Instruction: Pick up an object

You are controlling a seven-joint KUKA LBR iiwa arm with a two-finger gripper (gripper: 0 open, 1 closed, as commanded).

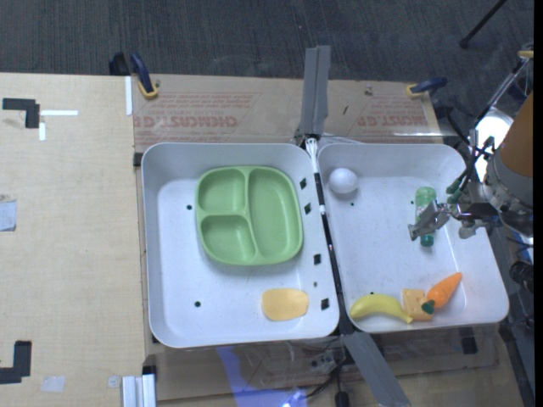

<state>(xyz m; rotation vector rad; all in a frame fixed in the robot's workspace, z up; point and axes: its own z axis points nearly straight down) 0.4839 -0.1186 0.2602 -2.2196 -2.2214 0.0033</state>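
In the right bin (pixel 373 244), my gripper (pixel 427 221) reaches in from the right and sits low over a small green bottle (pixel 424 198). The bottle's ends show above and below the gripper's metal tip, and its middle is hidden. A white ball (pixel 343 181) lies at that bin's back left. Along the front edge lie a yellow banana (pixel 379 308), a small orange block (pixel 413 300) and a carrot (pixel 445 289).
The left bin (pixel 170 253) holds a green divided plate (pixel 250 215) and a flat yellow piece (pixel 284 304) near its front. A ridge (pixel 322 236) separates the two bins. Brown cardboard (pixel 221 117) lies behind the bins, and a pale wooden board (pixel 68 227) to the left.
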